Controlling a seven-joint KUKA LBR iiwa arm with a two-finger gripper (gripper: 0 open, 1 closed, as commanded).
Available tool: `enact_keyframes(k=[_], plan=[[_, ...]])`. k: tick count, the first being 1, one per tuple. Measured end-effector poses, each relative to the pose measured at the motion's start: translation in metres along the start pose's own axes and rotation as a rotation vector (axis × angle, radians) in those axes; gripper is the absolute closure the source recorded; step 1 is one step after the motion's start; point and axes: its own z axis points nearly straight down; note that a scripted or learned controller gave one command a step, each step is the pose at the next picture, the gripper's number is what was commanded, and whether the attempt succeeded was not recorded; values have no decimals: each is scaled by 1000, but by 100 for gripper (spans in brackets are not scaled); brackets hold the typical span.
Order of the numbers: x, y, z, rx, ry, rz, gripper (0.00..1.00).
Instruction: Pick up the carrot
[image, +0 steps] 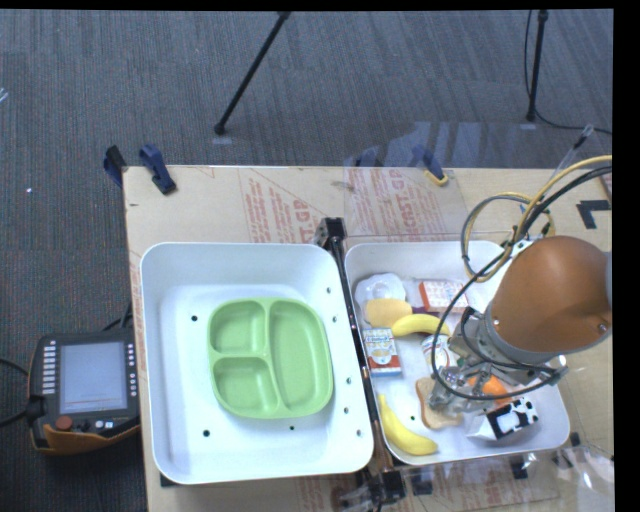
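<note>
A small orange piece, which looks like the carrot (492, 384), peeks out under the arm's wrist in the right bin (556, 430). Most of it is hidden by the arm. My gripper (462, 383) is low in that bin, just left of the orange piece and above a tan slice of bread (438, 410). The orange-banded wrist (550, 295) blocks the view of the gripper's upper part.
The right bin also holds a banana (406, 429) at the front, another yellow fruit (416, 324), a small carton (380, 351), a red and white box (440, 293) and a black and white toy (512, 418). A green divided plate (270, 358) lies in the left bin (165, 300).
</note>
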Motion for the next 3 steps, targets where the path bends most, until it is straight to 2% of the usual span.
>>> enact_keyframes(k=[1, 3], plan=[[-2, -23, -27, 0, -3, -31, 100], [-7, -22, -44, -5, -13, -22, 100]])
